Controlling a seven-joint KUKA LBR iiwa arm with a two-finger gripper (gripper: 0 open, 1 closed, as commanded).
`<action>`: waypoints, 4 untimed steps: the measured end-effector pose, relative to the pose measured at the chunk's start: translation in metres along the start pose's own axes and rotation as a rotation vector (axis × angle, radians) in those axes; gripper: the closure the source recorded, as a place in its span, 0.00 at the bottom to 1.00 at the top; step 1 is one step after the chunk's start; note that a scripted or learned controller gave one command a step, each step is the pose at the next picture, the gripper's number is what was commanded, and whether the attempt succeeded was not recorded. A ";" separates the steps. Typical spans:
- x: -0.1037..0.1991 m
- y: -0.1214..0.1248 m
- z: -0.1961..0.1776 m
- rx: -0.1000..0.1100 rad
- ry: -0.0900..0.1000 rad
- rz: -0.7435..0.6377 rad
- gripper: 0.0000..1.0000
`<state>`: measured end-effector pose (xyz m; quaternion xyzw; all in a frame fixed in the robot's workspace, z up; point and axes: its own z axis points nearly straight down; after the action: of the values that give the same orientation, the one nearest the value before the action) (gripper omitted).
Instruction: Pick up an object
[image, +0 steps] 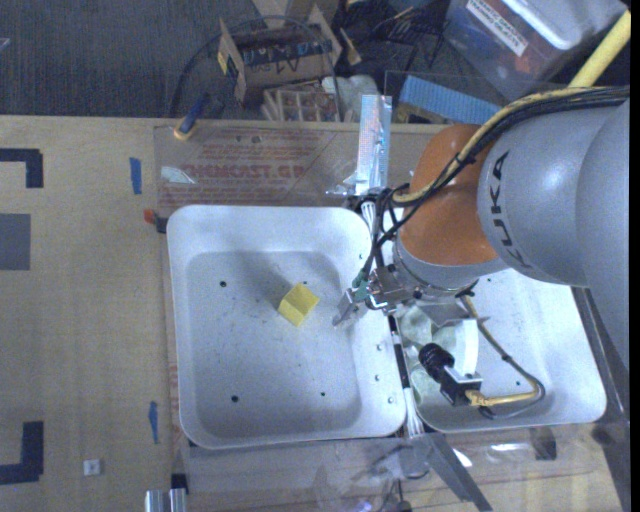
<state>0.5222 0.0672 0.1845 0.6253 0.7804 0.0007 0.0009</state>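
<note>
Tabletop (80, 300): pale wood; it carries two shallow white bins side by side, set toward its near edge.
Near tape mark (153, 422): a short blue strip on the tabletop, just outside the near corner of the left bin, on the view's left.
Left bin (190, 232): white, rounded corners, on the view's left of the pair. Its floor shows a few small dark specks.
Right bin (575, 400): white; its near corner and outer rim are visible. The arm covers most of the rest.
Shared edge: the two bins meet rim to rim along the middle of the pair.
Yellow block (298, 303): the task's thing, a small cube. It rests on the floor of the left bin, slightly past the middle toward the far edge and nearer the shared edge than the outer wall. It touches no wall.
Pincer (347, 305): low at the left bin's wall on the shared edge, just beside the yellow block and apart from it. Whether it is open or closed cannot be told; nothing is seen gripped in it.
Arm (545, 190): grey, reaching in over the right bin.
Orange band (450, 210): directly above the wrist.
Clear sheet (250, 170): lies flat on the tabletop past the left bin's far rim.
Cardboard box (275, 55): beyond the tabletop's far edge.
</note>
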 end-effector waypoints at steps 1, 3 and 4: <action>0.053 0.006 0.094 -0.011 0.000 -0.026 0.00; 0.077 -0.024 0.094 -0.010 0.002 0.305 0.00; 0.134 0.045 0.094 -0.013 0.002 0.197 0.00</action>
<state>0.5372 0.2078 0.0908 0.6988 0.7153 0.0066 0.0042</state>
